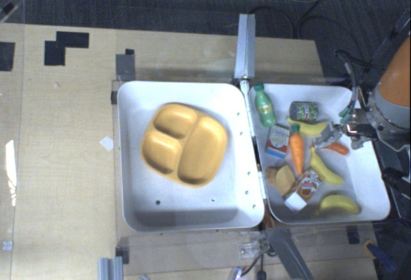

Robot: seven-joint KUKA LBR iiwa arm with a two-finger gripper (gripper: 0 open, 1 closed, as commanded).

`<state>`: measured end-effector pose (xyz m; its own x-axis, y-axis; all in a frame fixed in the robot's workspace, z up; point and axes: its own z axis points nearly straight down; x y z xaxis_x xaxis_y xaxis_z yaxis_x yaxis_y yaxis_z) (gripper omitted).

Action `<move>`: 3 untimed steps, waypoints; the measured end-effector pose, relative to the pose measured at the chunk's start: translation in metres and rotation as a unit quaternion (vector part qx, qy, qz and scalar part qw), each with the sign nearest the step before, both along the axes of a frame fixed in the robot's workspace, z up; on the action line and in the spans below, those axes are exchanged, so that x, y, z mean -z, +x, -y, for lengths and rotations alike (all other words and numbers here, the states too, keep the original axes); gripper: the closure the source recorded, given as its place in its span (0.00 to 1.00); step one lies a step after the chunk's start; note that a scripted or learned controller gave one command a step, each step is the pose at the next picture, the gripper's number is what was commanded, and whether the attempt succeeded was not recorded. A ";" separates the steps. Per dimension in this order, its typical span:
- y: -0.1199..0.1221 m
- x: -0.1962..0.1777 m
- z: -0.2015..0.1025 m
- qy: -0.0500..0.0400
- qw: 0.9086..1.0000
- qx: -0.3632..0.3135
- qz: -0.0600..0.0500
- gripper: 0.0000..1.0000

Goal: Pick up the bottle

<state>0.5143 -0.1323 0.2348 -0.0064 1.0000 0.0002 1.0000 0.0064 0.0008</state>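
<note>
The bottle [263, 104] is small, green, with a green cap and a pale label. It lies in the far left corner of the right bin [380, 207], close to the divider between the bins. My gripper [334, 134] hangs over the right side of that bin, near its right wall, about a hand's width to the right of the bottle and a little nearer the front. A banana and a can lie between it and the bottle. Nothing shows in its grasp.
The right bin also holds a dark can [304, 110], three bananas [326, 169], a carrot [296, 151], a small carton [278, 140], a juice box [303, 190] and a small orange piece [338, 149]. A yellow bread-shaped lump [185, 142] sits in the left bin [192, 211].
</note>
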 end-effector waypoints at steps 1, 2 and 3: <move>0.029 0.135 0.022 0.000 0.995 0.100 0.001 0.00; 0.031 0.127 0.021 0.001 0.995 0.099 0.001 1.00; 0.059 0.097 -0.012 0.000 0.997 -0.077 0.001 1.00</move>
<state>0.5734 -0.1205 0.1381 -0.1594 0.9872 0.0000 0.9872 0.1594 0.0018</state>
